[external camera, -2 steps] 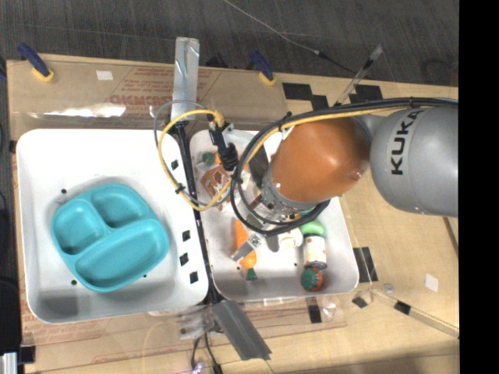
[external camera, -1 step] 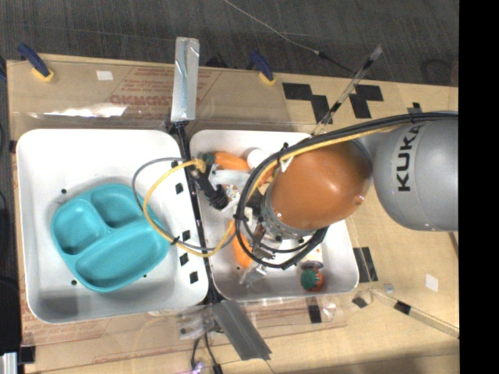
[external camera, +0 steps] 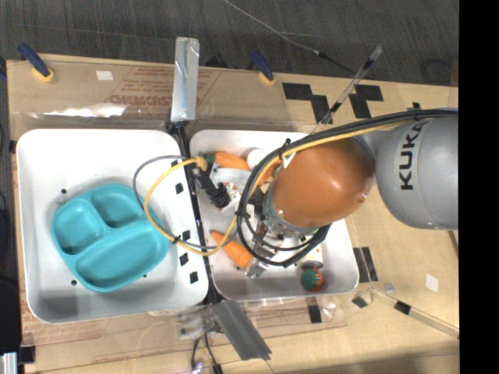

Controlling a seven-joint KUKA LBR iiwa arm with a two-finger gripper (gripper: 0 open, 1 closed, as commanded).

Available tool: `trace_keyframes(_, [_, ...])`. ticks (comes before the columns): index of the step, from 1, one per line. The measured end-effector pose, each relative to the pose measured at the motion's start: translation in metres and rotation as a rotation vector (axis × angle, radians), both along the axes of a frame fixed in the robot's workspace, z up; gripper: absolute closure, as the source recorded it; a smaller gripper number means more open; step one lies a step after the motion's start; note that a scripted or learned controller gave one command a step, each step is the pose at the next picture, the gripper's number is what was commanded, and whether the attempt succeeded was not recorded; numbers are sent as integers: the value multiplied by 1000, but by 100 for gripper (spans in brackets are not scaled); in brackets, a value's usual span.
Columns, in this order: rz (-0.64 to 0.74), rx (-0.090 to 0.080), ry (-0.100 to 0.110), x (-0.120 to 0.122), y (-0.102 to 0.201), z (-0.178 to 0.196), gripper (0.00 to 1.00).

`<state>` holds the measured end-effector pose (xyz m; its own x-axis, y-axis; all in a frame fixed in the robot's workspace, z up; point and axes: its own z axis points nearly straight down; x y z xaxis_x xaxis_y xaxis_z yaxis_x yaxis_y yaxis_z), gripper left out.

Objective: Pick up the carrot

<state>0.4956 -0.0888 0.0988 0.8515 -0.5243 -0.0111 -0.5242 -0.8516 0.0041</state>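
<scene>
Reaching down into the right bin (external camera: 343, 275) with the gripper (external camera: 261, 262) just beside the carrot (external camera: 236, 253) on the bin floor near the dividing wall, grip state impossible to tell under the wrist, lift not yet done.

Two white bins (external camera: 31, 209) (external camera: 343, 255), one teal divided plate (external camera: 105, 236), two orange carrots (external camera: 228, 160) (external camera: 238, 254), one small red-green ball (external camera: 313, 277).

Hand and much of right bin (external camera: 343, 275): hidden beneath arm's orange band (external camera: 320, 185); carrot (external camera: 238, 254) near bin's front: partly covered by cables; second orange item (external camera: 228, 160) at rear: identity unclear.
</scene>
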Motion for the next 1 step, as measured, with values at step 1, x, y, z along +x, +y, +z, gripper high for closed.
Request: trace_keyframes(1, [354, 1, -11, -12, 39, 93, 100])
